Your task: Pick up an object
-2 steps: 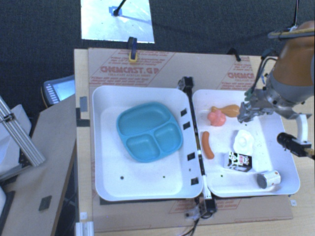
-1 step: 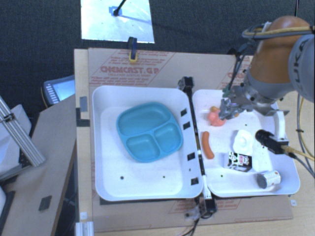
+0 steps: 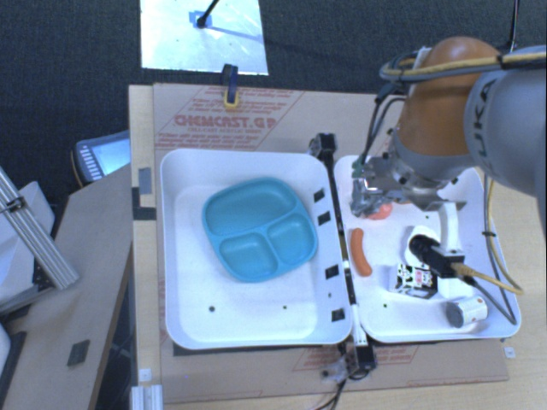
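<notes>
Nothing looks lifted yet: the end effector [image 3: 369, 196] hangs low in the right bin [image 3: 496, 321] over a reddish object [image 3: 381, 211], grip unreadable from here, the sausage [image 3: 361, 252] lying nearby.

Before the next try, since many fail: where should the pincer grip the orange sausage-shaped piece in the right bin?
Probably across the middle of the orange sausage-shaped piece, coming straight down. It lies flat, long and narrow, beside the right bin's left wall, so fingers should close across its short width.
</notes>
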Controlling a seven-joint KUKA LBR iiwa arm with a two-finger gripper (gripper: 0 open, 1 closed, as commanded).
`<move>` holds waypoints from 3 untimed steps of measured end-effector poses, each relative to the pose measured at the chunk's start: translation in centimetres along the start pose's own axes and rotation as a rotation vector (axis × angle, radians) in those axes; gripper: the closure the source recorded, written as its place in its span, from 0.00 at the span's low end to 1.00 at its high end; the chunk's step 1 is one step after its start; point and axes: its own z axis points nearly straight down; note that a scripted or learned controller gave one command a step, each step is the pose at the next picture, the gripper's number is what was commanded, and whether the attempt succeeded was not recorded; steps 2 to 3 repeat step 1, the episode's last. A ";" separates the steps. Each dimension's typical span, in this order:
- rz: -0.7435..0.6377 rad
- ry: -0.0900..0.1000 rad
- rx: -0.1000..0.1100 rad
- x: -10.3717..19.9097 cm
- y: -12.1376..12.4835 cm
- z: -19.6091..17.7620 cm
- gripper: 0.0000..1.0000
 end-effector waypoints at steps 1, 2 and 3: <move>-0.001 0.000 0.000 5.5 1.1 1.4 1.00; -0.001 0.000 0.000 5.5 1.1 1.4 1.00; -0.001 0.000 0.000 5.5 1.1 1.4 1.00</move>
